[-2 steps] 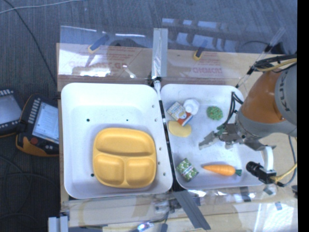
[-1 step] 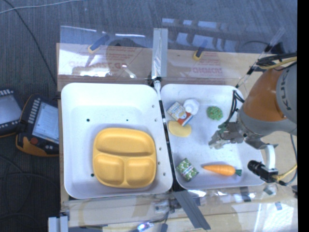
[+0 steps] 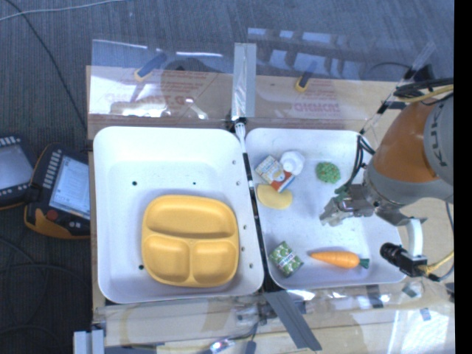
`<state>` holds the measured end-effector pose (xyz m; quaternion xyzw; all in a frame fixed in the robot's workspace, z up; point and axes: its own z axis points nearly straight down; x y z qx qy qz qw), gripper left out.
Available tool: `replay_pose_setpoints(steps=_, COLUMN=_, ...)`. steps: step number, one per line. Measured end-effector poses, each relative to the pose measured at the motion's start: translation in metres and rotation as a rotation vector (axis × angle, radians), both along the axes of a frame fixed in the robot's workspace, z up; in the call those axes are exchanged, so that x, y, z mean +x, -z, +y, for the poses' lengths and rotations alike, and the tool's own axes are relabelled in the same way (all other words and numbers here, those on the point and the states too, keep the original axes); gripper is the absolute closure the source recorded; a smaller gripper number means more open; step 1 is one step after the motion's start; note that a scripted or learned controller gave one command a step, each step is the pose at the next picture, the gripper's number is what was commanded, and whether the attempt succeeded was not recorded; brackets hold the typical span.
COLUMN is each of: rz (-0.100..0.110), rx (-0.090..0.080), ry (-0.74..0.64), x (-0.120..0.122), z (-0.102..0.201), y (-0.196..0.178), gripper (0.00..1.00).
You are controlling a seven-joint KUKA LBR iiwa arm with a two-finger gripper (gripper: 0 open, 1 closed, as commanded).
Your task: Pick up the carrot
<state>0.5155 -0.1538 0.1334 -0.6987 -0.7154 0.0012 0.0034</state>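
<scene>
1. Camera view: two shallow white bins, left bin [image 3: 118, 161] and right bin [image 3: 346, 142], smooth plastic.
2. One yellow three-compartment tray [image 3: 191, 239], rounded, in the left bin.
3. One gripper [image 3: 333, 214], over the right bin, holding nothing.
4. One tapered orange carrot [image 3: 335, 258], lying near the right bin's front edge.

In the right bin [image 3: 254, 142], the carrot [image 3: 335, 259] lies near the front wall with bare white floor above it, up to the gripper [image 3: 333, 214] hanging just over that gap. A green-printed packet [image 3: 284, 259] sits near the carrot's pointed left end, apart from it. Its leafy right end lies close to the black fitting [image 3: 398, 257] on the arm. The yellow piece [image 3: 274, 197], small carton [image 3: 270, 170], white cup [image 3: 293, 161] and broccoli [image 3: 328, 172] crowd the back half.
</scene>
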Motion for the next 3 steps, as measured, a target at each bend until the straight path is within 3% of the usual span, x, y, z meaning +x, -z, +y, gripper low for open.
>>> replay_pose_setpoints(steps=1, rz=-0.006, rx=-0.007, ry=0.156, x=-0.009, z=-0.029, y=-0.138, gripper=1.0)
replay_pose_setpoints(steps=2, rz=-0.008, rx=-0.008, ry=0.046, x=-0.03, z=-0.051, y=-0.302, gripper=1.0)
replay_pose_setpoints(steps=3, rz=-0.007, rx=-0.006, ry=-0.271, x=-0.031, z=-0.061, y=-0.301, gripper=1.0)
